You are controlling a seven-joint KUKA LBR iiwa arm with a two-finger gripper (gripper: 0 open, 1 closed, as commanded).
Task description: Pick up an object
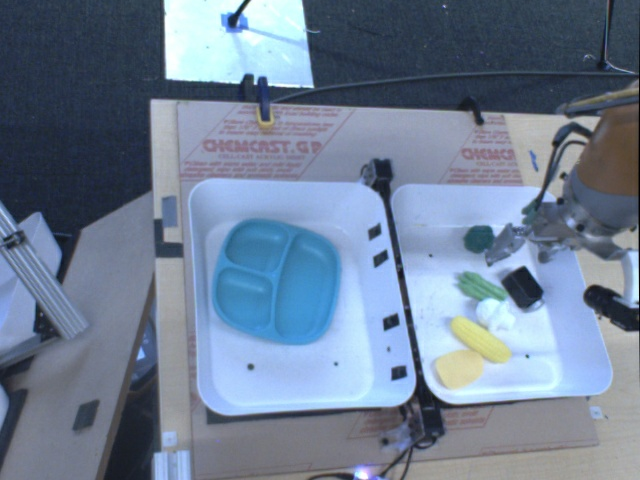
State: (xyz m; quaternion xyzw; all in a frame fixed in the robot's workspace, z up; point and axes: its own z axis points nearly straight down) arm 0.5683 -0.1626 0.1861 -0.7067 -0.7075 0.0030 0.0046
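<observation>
My gripper hangs over the back right part of the right bin, open, with nothing between its fingers. A dark green lump lies just left of the left fingertip. In front of the gripper lie a light green pod, a small white piece, a yellow corn cob and a pale yellow round piece.
The left bin holds a blue divided plate. A black-clipped divider separates the two bins. The bench's cardboard top stretches behind them, with a clamp at its back edge.
</observation>
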